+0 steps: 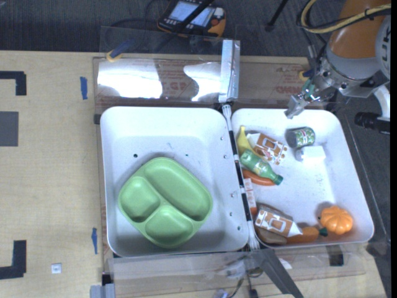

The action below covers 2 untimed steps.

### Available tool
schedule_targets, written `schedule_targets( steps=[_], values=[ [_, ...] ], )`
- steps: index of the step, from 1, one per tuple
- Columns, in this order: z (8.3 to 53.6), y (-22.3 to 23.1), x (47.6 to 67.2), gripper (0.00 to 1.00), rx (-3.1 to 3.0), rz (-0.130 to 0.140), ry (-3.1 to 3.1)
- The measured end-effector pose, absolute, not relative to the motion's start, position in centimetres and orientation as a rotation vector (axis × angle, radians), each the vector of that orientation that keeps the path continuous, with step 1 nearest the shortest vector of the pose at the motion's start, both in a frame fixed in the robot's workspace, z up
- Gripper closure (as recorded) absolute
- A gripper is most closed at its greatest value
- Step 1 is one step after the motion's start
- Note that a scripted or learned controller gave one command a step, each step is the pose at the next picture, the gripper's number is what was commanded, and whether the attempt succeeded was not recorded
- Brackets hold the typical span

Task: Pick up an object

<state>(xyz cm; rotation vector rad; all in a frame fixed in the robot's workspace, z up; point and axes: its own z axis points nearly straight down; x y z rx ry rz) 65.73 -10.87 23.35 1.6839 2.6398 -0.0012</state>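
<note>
Light is bright and even from overhead. Strong glare whitens the clear panel (pixel 162 79) at twelve o'clock above the left bin (pixel 118 135), washing out its surface. Shadows are soft and short beside the green tray (pixel 164 201). Focus is slightly soft throughout, and fine label print stays unreadable.

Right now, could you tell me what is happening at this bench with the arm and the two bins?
The arm is reaching in over the far edge of the right bin, its gripper above the rim and nothing seen in it. The nearest item is a small green can lying just below it. Also in that bin are a green bottle, two cartons, a banana and an orange pumpkin. The left bin holds a green divided plate.
</note>
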Motion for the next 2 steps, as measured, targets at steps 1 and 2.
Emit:
schedule_targets(
  steps=[1,2],
  values=[
    [24.27,-10.84,65.91,1.00,1.682,-0.001,2.637],
    [25.19,-10.84,66.09,1.00,1.680,-0.002,2.633]
  ],
)
